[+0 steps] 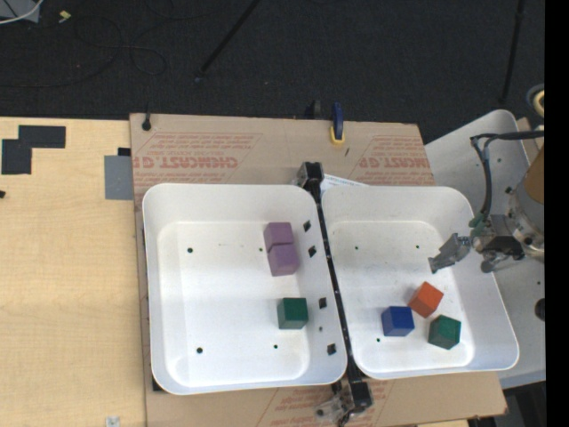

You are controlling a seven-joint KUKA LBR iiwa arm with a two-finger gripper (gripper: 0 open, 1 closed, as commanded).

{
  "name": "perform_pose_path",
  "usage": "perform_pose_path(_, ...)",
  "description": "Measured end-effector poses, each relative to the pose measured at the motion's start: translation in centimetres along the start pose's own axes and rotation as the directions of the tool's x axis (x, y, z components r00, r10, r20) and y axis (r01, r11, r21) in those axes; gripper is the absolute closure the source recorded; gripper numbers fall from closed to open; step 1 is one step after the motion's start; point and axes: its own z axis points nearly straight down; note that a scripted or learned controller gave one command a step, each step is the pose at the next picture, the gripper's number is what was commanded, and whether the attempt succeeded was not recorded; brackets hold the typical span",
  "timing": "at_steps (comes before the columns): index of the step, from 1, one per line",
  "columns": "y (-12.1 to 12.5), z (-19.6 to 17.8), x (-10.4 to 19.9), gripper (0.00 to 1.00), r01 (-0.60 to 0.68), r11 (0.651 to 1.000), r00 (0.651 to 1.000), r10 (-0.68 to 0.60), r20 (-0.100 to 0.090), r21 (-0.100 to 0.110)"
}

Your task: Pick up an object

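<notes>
Gripper sits over the right bin's right edge, fingers spread, nothing between them. Below it in that bin, three cubes clustered near the front-right corner — one orange, one blue, one green. Left bin has two things — one purple block and one dark green cube.

Two bins, left and right, of smooth, slightly glossy white plastic, rest on a matt brown cardboard sheet printed in red. The bench beside it shows a pale wood-grain finish. The purple block, green cubes, blue cube and orange cube look matt and smooth.
</notes>
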Motion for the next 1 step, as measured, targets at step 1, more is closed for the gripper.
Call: perform_pose_path(1,0.41,16.86,-2.95,0.00,-0.001,1.000,1.000,0.001,-0.002,0.005)
